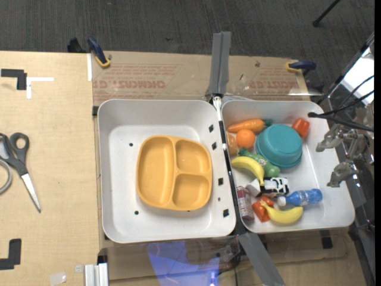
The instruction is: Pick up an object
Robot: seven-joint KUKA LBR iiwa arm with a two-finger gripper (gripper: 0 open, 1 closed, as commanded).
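Seen from above at a slant: two shallow white bins side by side on a pale wooden table (pixel 47 219). Left bin (pixel 113 171) at centre frame, holding a yellow divided plate (pixel 174 173) with three compartments. Right bin (pixel 324 204) crowded along its left half: a carrot (pixel 246 126) at the top, an orange (pixel 245 138) just below it, a teal bowl (pixel 279 146) upside down beside them, a small red cup (pixel 301 127) to the bowl's upper right. Lower down, one banana (pixel 250 167), a black-and-white toy car (pixel 275 185), a small bottle with a blue label (pixel 300 197), a second banana (pixel 284 214) touching the bottle's underside.

Hand (pixel 338 157) at the right edge of the frame, over the right bin's outer rim, metal parts visible among dark cables; opening of the fingers impossible to judge. Nothing seen between them. Nearest items, the red cup and the bottle, well to the hand's left.

Cardboard (pixel 149 79) along the top behind the bins, printed in red, upside down, part of it reading "CHEMICAL GUYS"; remaining print too faint to read. Scissors (pixel 22 168) with grey handles at far left.
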